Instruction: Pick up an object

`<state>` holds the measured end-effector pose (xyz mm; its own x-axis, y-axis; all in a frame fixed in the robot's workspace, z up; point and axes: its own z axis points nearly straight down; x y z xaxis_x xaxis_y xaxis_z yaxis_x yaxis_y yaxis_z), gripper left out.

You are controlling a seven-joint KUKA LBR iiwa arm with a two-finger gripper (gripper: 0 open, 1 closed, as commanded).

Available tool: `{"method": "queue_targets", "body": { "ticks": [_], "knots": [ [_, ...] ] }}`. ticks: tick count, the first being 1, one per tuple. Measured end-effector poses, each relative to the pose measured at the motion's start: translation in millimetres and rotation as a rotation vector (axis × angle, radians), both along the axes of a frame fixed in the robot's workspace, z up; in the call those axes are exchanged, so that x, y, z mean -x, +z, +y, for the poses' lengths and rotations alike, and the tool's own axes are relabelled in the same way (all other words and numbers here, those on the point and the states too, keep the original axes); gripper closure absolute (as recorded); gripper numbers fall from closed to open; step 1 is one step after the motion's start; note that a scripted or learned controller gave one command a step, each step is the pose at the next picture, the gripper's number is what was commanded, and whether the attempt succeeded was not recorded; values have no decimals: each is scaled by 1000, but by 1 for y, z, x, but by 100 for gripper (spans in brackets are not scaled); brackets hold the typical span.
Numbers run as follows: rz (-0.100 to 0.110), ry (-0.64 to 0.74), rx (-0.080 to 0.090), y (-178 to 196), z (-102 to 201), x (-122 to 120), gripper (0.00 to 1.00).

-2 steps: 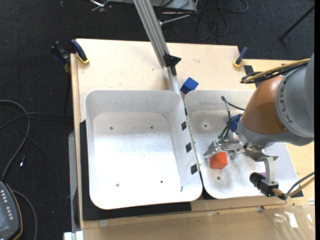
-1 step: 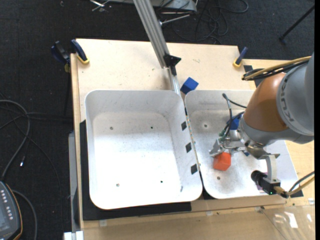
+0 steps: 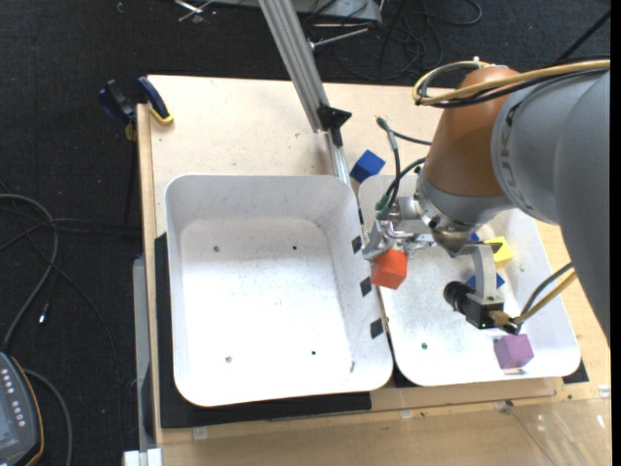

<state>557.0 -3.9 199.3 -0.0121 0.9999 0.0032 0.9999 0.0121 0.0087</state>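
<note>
The gripper [image 3: 391,250] clamps a small orange block [image 3: 389,269] hanging just beneath it; lifting straight and slowly, clear of the white bin's wall [image 3: 374,304] alongside, should keep it seated.

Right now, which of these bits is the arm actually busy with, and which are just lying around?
In the job:
- gripper, low over the right bin
- orange block, right below the gripper; whether it is gripped, I can't tell

Lying about:
- purple block
- yellow block
- blue block at the bin's far edge
- left bin
- clamp on the bench corner
</note>
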Motion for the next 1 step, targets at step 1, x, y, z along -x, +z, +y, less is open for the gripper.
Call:
{"method": "queue_targets", "body": {
  "ticks": [1],
  "knots": [
    [1,-3,2,12,58,-80,100]
  ]
}}
